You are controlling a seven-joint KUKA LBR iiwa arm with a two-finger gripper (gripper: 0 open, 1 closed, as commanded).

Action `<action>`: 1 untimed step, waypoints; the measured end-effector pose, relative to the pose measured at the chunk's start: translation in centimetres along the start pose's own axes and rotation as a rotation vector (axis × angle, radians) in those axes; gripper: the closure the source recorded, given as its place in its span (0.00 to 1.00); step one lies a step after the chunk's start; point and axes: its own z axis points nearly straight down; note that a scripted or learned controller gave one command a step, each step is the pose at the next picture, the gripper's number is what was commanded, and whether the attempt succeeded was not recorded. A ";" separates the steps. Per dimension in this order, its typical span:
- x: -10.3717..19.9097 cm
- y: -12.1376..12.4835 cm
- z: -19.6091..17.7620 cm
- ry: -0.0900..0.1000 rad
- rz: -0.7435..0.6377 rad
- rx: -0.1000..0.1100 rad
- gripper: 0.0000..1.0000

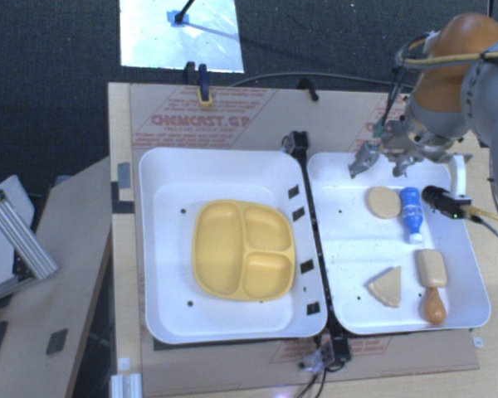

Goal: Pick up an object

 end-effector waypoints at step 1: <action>0.0 0.3 -0.8 -0.002 -0.002 -0.013 0.00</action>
